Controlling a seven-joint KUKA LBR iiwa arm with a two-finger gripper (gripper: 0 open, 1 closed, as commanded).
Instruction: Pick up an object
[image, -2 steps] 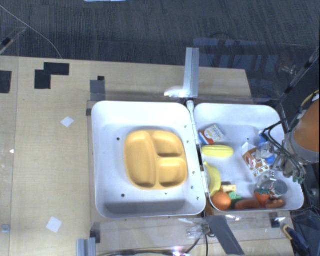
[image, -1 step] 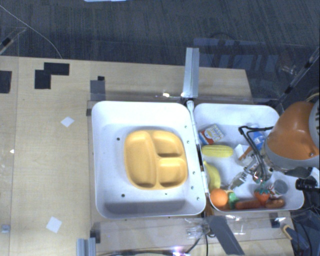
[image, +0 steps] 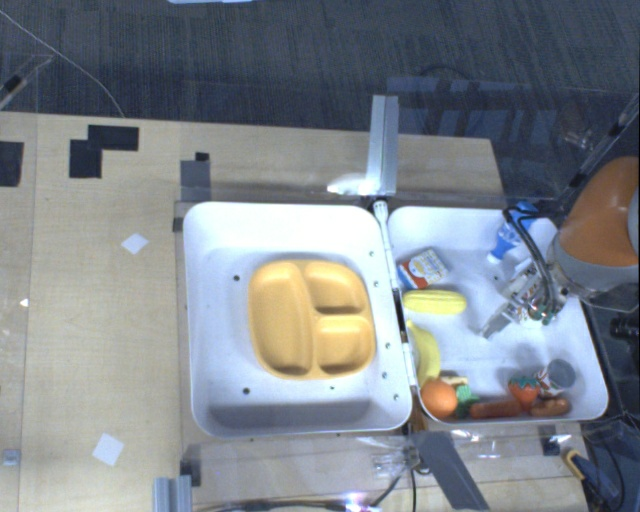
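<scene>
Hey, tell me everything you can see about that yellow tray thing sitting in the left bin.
The yellow tray is a smooth, matte, plastic-looking divided plate with rounded corners and three hollows: one long compartment on the camera view's left side and two smaller ones stacked on its right. All three hollows look bare. It lies flat and right way up, about in the middle of the left bin, resting on the bin's white floor, apart from the walls. Nothing else touches it.
</scene>
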